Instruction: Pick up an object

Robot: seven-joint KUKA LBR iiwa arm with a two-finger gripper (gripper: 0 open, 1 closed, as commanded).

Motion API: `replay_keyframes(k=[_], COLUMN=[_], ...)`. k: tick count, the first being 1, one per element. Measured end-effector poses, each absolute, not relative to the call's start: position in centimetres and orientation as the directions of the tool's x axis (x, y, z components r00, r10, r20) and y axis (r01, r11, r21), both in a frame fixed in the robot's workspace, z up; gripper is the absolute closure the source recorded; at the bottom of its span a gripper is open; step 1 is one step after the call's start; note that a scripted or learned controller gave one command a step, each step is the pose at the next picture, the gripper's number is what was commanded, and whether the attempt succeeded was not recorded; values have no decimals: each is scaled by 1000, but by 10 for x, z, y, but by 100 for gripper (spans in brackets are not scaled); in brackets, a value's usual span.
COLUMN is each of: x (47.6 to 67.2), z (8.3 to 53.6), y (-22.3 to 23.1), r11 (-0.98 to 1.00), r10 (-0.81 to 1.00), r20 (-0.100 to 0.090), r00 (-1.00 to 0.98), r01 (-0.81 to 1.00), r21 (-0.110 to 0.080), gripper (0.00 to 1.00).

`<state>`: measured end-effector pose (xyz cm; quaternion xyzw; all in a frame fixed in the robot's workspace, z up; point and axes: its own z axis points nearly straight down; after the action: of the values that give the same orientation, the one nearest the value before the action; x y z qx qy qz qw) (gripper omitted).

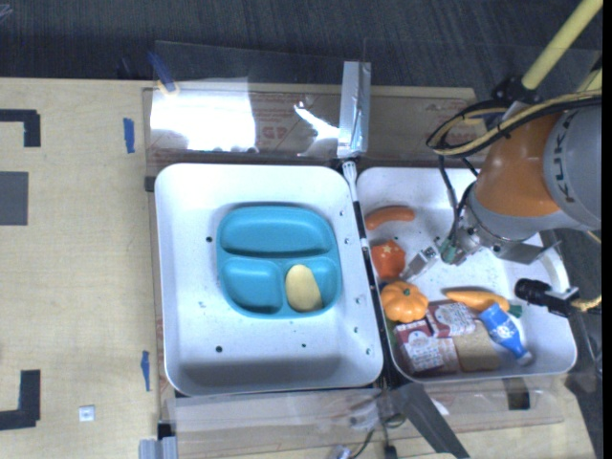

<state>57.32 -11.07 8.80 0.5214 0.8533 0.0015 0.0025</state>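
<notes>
While the grey arm with its orange band reaches into the right-hand shallow white bin (564,347), its two-finger gripper (427,256) hangs low near the bin's middle, just beside a round red tomato-like toy (387,257) against the dividing wall; whether its jaws are parted or closed cannot be told, and nothing is seen between them. This appears to be the approach stage of the pick, with nothing lifted yet. Next, the tool must settle squarely over one item, perhaps that toy or the small orange pumpkin (404,300) toward the front edge, then close and rise.
</notes>
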Motion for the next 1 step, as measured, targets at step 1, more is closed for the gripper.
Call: replay_keyframes(k=[1], x=[593], z=[88], y=[-99], r11=[449], r10=[893], r20=[-5], r00=[-449], r01=[893], r21=[6], gripper=[0])
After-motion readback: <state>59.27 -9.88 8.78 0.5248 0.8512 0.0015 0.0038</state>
